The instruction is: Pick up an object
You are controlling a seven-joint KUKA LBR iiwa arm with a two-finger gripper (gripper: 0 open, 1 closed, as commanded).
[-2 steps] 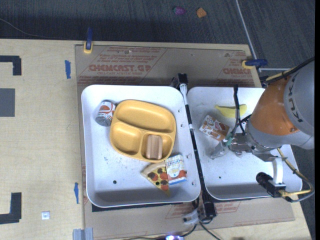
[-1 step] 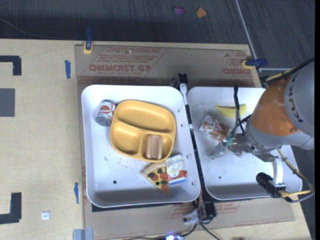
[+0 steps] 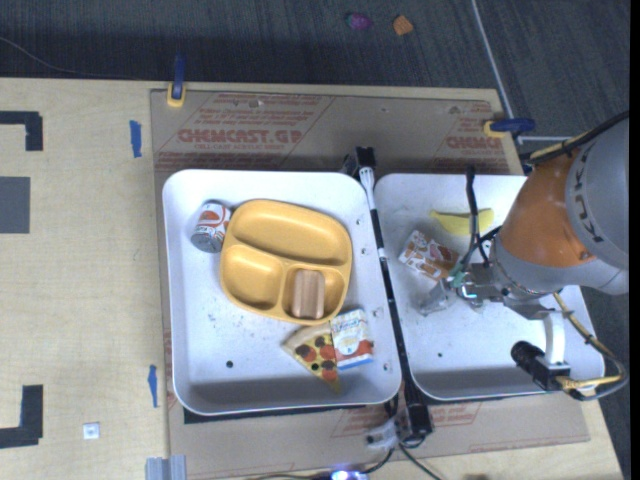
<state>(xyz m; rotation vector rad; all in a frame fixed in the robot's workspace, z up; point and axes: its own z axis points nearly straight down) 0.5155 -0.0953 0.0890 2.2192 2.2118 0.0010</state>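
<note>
The gripper hangs low in the right bin, its opening hidden from this angle, so I cannot tell its state; a crumpled snack packet lies just up-left of it; a yellow banana sits farther up; well to its left, the left bin holds a yellow divided tray, a can, a pizza slice and a small carton.

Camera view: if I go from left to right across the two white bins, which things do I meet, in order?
Can → yellow divided plate → small carton → snack packet → end effector with the arm's orange band behind it. The pizza slice and the yellow item overlap others in the order, so I leave them out.
</note>
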